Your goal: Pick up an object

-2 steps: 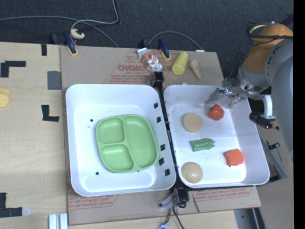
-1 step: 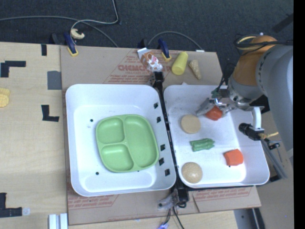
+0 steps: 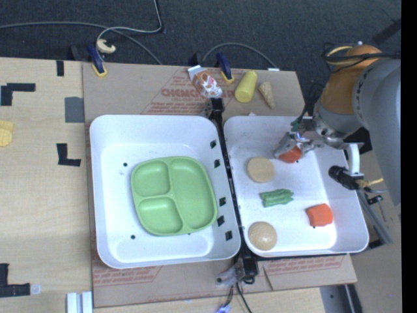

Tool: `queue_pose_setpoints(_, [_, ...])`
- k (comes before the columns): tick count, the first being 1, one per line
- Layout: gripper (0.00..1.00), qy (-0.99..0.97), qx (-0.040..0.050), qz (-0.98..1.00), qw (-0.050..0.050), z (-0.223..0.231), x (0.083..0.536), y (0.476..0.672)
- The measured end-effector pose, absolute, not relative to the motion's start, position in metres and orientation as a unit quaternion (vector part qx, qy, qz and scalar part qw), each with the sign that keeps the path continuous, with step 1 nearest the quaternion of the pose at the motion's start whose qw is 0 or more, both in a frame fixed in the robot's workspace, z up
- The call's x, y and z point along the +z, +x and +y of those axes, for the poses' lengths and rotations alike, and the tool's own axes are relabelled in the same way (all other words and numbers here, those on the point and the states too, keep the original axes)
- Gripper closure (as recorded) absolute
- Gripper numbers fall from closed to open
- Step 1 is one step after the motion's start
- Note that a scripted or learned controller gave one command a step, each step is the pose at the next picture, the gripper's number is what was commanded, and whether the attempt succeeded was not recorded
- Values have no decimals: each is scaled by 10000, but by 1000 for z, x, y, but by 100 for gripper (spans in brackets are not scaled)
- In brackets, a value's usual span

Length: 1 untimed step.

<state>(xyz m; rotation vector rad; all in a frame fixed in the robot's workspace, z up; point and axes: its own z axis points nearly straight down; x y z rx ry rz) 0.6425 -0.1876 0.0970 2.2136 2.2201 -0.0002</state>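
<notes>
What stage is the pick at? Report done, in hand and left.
Done: the arm has reached into the right bin, and the gripper is down at the small red-orange piece near the far wall. In hand: nothing visibly between the fingers. Left: grasp and lift; the piece looks to be still lying in the bin.

right bin (image 3: 339,243): tan disc (image 3: 261,169), green piece (image 3: 277,197), orange block (image 3: 319,215), round bun (image 3: 262,235) lie apart, bare floor between them | upper-left corner open | arm (image 3: 365,103) blocks upper-right | left bin (image 3: 111,175): green divided plate (image 3: 173,195) centred, margins free
</notes>
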Motion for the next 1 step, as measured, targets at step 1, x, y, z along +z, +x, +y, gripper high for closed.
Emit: queue_pose_setpoints(1, [100,7061,7,7081,-1,-109,162,669])
